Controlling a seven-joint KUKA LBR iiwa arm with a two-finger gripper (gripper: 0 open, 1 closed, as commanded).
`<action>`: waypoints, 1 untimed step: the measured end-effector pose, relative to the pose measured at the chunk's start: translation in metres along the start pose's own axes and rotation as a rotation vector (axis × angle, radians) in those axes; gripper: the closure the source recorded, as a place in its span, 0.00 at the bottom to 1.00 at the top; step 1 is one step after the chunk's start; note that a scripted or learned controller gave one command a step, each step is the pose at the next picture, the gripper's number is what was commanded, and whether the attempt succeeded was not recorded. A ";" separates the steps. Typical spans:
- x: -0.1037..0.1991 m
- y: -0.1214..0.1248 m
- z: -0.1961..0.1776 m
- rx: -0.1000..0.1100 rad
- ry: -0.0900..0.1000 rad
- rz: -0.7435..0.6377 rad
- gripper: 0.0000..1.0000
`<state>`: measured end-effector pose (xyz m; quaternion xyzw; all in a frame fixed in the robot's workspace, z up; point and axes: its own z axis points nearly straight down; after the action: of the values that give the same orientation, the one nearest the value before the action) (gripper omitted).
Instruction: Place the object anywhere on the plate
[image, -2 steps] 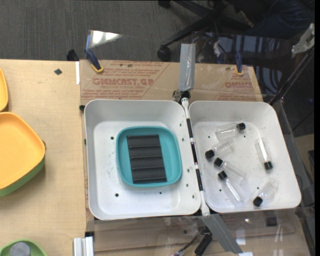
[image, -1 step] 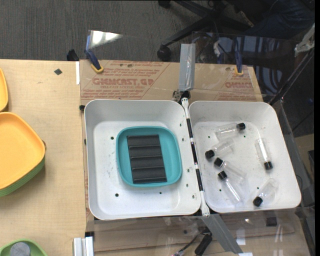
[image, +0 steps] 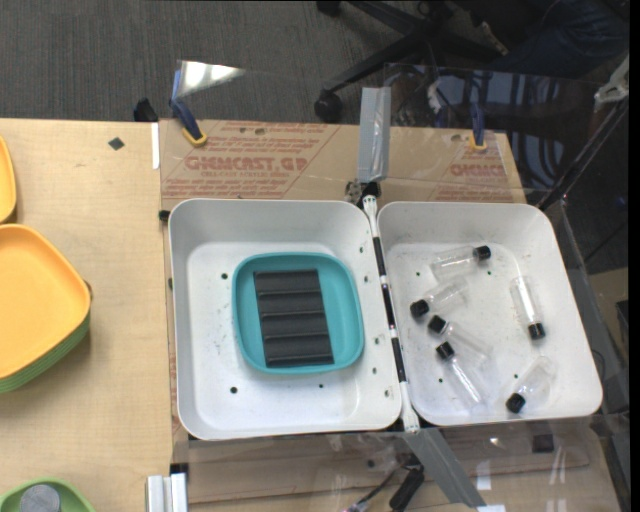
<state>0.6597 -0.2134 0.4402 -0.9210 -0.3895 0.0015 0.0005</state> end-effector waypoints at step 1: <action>0.006 -0.011 0.001 0.003 -0.002 0.114 0.00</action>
<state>0.6556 -0.2014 0.4391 -0.9417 -0.3364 0.0028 0.0012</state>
